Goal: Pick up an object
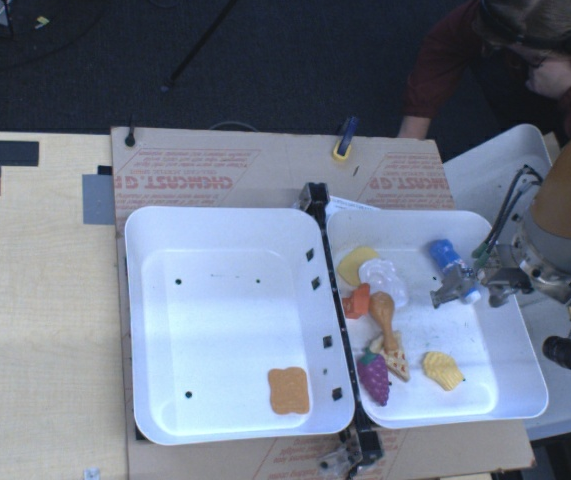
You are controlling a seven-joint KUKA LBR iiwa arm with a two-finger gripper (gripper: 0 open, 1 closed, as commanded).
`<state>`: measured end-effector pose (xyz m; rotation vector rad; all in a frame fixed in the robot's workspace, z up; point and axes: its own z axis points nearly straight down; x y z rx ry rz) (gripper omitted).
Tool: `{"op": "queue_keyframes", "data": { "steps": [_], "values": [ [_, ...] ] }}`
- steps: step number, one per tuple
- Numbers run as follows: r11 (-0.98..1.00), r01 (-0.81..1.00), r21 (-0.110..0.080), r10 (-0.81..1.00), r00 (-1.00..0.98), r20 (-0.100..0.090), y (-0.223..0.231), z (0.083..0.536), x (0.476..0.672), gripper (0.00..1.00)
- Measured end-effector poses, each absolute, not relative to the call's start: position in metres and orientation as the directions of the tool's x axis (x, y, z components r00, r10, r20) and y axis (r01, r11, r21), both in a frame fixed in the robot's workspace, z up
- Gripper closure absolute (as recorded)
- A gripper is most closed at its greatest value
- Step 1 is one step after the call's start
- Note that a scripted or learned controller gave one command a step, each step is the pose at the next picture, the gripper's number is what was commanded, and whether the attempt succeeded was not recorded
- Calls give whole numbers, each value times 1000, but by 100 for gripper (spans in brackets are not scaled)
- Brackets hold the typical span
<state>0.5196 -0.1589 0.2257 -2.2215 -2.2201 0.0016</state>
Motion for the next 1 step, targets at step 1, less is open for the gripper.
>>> {"op": "queue_keyframes", "data": {
  "steps": [1],
  "values": [
    [4, 1000, -17, 1000, -4, 8, -84, 88, 495, 0]
  ]
}}
